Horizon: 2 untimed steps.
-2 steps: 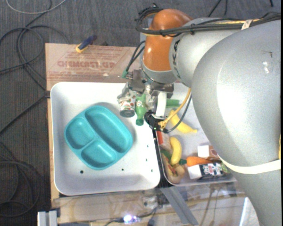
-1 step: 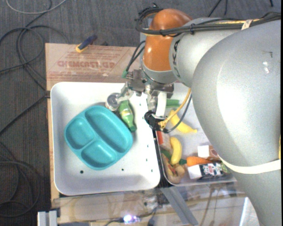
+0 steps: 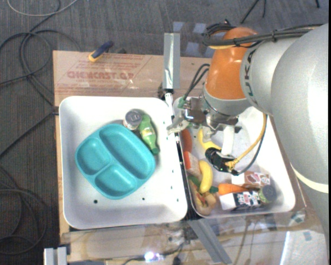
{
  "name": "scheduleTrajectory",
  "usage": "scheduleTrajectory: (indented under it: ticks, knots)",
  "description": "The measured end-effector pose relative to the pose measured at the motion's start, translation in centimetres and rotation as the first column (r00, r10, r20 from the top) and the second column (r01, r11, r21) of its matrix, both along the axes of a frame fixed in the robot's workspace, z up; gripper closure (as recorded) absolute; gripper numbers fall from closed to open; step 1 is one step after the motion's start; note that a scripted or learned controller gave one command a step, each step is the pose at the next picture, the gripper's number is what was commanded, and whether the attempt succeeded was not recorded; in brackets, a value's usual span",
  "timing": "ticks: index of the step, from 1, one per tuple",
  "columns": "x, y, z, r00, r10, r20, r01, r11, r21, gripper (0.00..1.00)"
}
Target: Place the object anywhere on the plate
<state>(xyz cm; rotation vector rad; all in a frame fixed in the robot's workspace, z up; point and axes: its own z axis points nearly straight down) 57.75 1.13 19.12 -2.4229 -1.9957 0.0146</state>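
A teal divided plate [image 3: 116, 160] lies in the left bin [image 3: 77, 208]. A green bottle with a grey cap [image 3: 144, 128] lies at the plate's upper right rim, partly resting on it. My gripper [image 3: 208, 132] hangs under the orange-banded wrist over the upper left part of the right bin [image 3: 284, 200], close to the wall between the bins. The wrist hides what is directly beneath it. A yellow banana [image 3: 206, 176] lies just below the gripper, and an orange carrot [image 3: 230, 189] lies beside it.
In the right bin's lower part lie a black and white bottle [image 3: 244, 201], a small carton [image 3: 257, 178], a grey cap [image 3: 269, 193] and a brownish item [image 3: 204, 202]. An orange-red piece [image 3: 186, 148] lies along the dividing wall. Cables run across the floor at left.
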Motion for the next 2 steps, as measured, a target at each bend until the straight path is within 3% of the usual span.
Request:
scheduleTrajectory:
  ticks: [1, 2]
  knots:
    - [0.0, 0.0, 0.4, 1.000, 0.001, -0.009, -0.001, 1.000, 0.001, 1.00]
    - [2.3, -3.9, 1.5, 0.992, -0.125, 0.000, 0.125, 0.992, 0.001, 1.00]
